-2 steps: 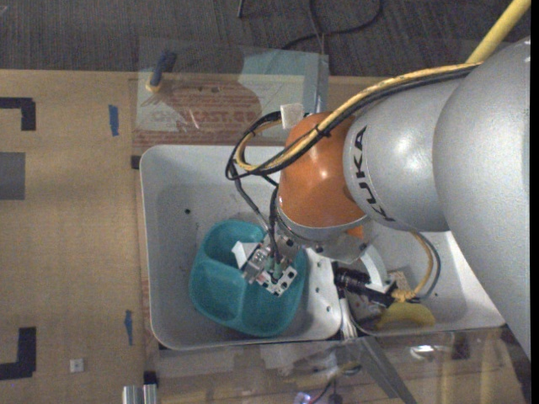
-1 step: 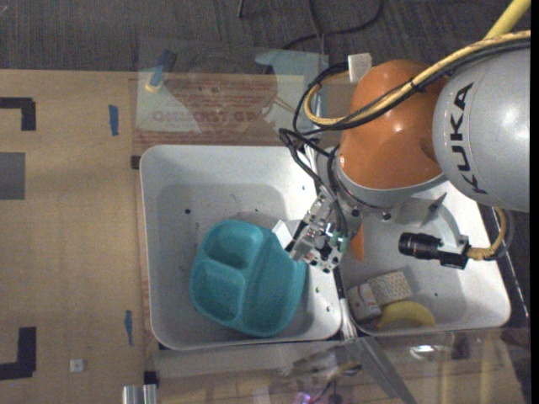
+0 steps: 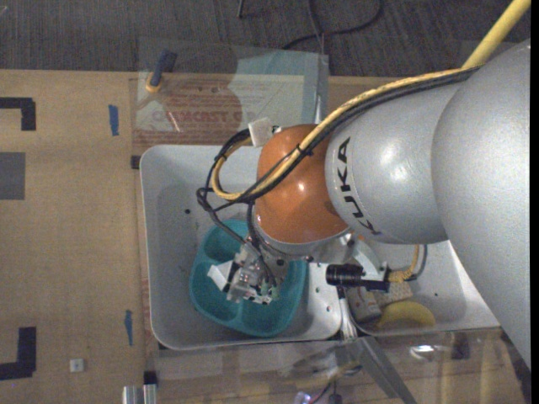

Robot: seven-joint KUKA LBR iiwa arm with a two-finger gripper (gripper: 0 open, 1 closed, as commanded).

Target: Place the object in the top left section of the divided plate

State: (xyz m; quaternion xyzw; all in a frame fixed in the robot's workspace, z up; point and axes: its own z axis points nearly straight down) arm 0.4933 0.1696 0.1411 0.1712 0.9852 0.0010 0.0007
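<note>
Camera view: my gripper (image 3: 250, 278) is down over the teal divided plate (image 3: 286, 310) in the left bin (image 3: 160, 225). Can't tell its state, can't spot the object — placement unconfirmed.

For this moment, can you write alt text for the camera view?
A grey KUKA arm with an orange band reaches from the right, its claw low over a teal divided plate in the left white bin. A yellow object lies in the right bin.
</note>
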